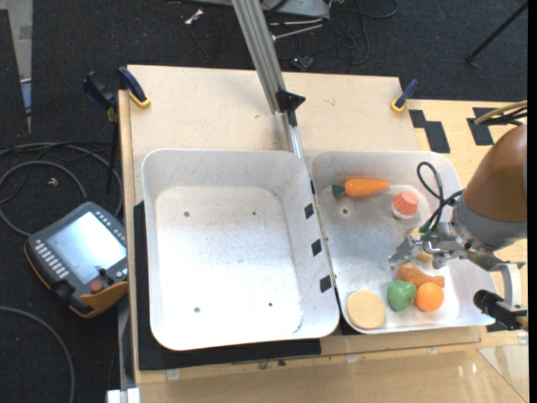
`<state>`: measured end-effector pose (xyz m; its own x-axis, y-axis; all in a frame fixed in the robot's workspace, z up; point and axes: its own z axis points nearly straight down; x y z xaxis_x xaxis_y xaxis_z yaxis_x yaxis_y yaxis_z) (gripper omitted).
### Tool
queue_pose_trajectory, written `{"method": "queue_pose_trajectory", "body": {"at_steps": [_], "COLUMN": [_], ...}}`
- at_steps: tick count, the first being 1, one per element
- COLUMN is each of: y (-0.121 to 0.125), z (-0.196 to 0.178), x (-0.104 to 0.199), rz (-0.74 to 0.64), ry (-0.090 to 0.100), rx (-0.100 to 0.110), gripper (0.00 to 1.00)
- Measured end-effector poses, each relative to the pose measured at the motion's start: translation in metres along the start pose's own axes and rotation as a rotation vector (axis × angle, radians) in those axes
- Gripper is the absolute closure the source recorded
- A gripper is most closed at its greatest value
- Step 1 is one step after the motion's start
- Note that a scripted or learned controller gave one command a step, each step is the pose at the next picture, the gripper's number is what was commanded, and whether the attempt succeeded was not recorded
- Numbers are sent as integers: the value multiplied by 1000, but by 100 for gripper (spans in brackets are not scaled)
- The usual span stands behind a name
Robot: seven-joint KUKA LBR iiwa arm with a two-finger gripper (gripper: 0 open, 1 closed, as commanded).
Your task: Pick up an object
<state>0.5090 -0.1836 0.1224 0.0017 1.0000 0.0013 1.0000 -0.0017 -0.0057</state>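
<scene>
Hand (417, 248) sits low in the right bin (369, 225), toward its near right part, metal fingers pointing left. Can't tell from this angle how far open it is or whether anything is between the fingers. It is just above a tan-orange lumpy piece (414, 272), touching or almost touching it; can't tell which. A black cable loops from the wrist up over the bin's far right corner.

Arm (502, 196): grey body with an orange-brown rounded section, coming in from the right edge.

Right bin contents, all toy-food looking and smooth plastic:
- carrot (362, 187), orange, tapered, green stub at its left end, lying flat at the far side.
- small pink-red cup shape (405, 203) with a pale top, right of the carrot, apart from it.
- green pepper-like piece (401, 295), glossy, near side.
- orange ball (430, 296), round, touching the green piece on its right.
- flat round tan disc (367, 309), cookie-like, at the near left corner of this bin.

Left bin (168, 175): shallow white, rounded corners, speckled scuffed floor.

Bins sit side by side on a pale wood tabletop (210, 107), yellow-tipped clamps at its far corners. A metal pole (260, 44) slants down to the seam between the bins. A teach pendant (80, 259) with a screen lies on the dark floor at left, among cables.
</scene>
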Motion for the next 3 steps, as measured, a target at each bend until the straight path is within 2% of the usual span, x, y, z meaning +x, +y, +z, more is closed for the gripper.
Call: {"method": "queue_pose_trajectory", "body": {"at_steps": [1, 2, 3], "y": [1, 2, 8], "z": [27, 16, -44], "x": [0, 0, 6], "rz": [-1, -1, -6], "ry": [-2, -2, -3], "rx": [-7, -9, -12], "gripper": [0, 100, 100]}}
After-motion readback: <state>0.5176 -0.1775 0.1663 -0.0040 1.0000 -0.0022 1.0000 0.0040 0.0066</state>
